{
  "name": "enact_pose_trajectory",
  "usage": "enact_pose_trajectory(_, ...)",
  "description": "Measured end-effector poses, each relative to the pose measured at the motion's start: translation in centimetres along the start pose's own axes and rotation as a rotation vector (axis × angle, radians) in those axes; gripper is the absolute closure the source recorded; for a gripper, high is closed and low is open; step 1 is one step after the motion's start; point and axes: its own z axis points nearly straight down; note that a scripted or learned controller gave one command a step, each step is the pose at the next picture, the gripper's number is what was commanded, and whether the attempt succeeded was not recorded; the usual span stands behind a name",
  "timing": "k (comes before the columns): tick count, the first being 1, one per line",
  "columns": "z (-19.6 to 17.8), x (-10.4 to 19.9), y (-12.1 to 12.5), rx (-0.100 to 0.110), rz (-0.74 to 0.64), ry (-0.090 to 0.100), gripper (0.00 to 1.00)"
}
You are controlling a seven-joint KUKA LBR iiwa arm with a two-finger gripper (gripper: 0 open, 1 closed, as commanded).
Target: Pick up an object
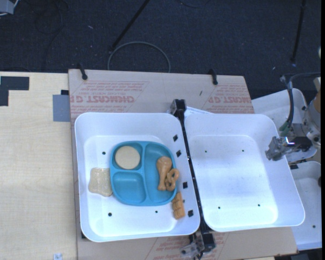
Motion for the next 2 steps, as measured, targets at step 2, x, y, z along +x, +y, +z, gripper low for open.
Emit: enact_pose_trajectory(2, -0.3, 11.0, 3.0, 0.006, -0.002, 0.002, 1.00)
